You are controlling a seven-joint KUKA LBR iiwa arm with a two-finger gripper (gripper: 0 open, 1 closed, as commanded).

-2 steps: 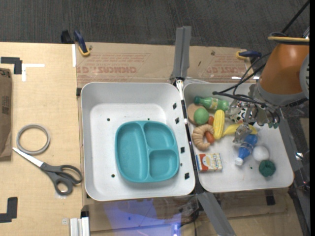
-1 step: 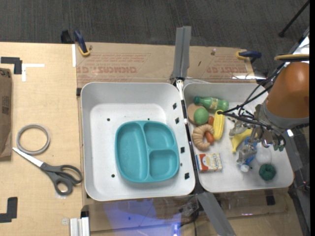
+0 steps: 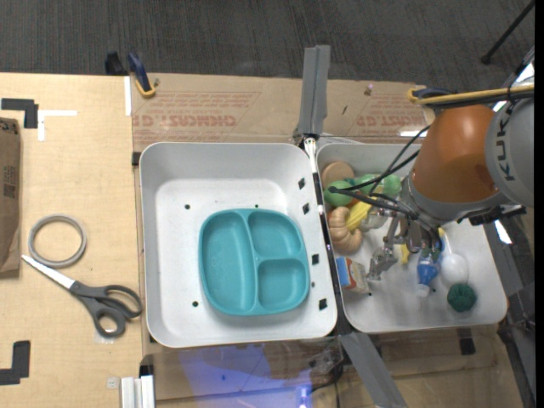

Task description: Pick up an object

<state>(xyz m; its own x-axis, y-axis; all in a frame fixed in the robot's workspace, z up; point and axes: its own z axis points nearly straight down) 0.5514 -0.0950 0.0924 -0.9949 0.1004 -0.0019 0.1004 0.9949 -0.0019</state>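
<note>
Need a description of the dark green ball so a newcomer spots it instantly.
Start at the right bin, the crowded one under the arm. Go to its near right corner: the dark green ball sits there, just below a white ball. It is the only dark, fuzzy-looking round thing; other green items lie farther back.

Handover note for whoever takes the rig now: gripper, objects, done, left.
Gripper: low in the right bin, among the clutter; nothing visibly between its fingers.
Objects: small toys in the right bin, including a dark green ball near the front. Teal tray lies in the left bin.
Done: no pick visible.
Left: grasp one object and lift it.
</note>
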